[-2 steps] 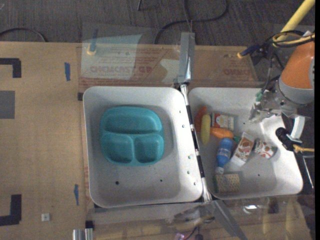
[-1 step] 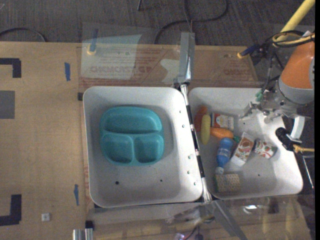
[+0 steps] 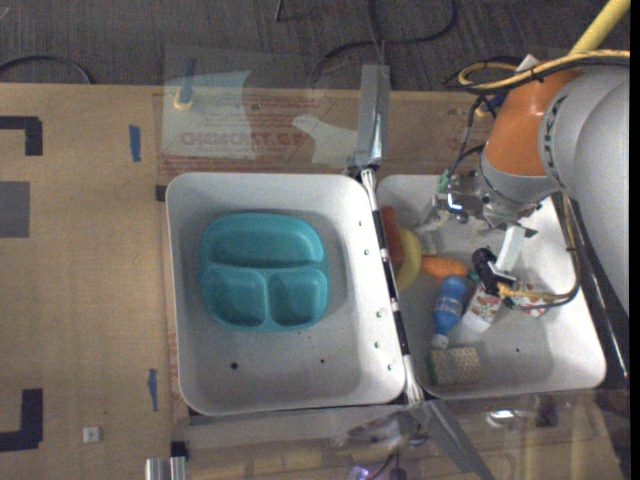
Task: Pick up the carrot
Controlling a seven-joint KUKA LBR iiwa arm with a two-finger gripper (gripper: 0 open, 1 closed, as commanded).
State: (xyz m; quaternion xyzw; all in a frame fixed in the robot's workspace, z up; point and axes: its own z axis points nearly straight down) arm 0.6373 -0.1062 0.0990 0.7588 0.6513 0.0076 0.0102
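While my arm hovers over the right bin, its fingers sit above the carrot; I cannot tell whether they are open.

A tan bench top meets dark grey carpet strewn with black cables.

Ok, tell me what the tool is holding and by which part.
Cannot be told: the tool hangs above the carrot in the right bin.
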